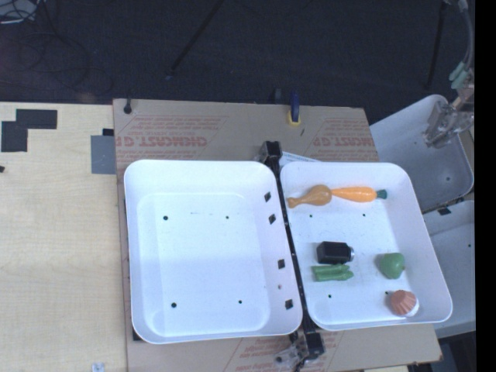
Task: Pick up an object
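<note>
The gripper sits at the far right, past the bins, small and blurred against a grey plate, so whether it is apart or together cannot be told. The arm above it is cut off by the frame's top. In the right bin lie a tan gourd-shaped piece touching an orange carrot, a black block just above a green pod, a green round piece and an orange-pink ball. The left bin stands beside it.
</note>
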Robot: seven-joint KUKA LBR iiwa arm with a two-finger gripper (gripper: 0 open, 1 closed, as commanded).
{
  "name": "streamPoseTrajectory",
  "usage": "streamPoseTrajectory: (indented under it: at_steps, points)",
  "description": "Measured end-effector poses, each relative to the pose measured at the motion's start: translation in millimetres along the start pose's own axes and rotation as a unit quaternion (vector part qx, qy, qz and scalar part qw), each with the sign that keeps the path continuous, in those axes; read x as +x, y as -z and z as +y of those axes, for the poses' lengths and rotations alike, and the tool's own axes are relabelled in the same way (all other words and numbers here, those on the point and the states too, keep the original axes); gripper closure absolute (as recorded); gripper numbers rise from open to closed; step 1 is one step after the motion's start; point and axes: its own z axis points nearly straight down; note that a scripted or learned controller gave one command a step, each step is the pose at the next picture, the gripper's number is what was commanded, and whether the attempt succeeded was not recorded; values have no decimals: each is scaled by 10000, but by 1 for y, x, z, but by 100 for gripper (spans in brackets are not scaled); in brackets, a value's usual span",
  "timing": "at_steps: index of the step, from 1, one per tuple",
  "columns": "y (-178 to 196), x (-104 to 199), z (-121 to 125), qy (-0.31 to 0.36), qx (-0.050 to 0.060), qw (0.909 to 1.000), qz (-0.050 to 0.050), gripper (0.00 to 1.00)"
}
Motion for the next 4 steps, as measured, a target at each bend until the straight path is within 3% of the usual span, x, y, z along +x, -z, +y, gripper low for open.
streamPoseTrajectory:
  at_steps: [1,2,3,4]
  points:
    - [-74,59,52,13,28,10000,23,100]
    - [28,80,71,-5,-60,10000,2,100]
    - [-37,98,70,-9,27,10000,10,100]
    - [0,190,70,28,-23,10000,20,100]
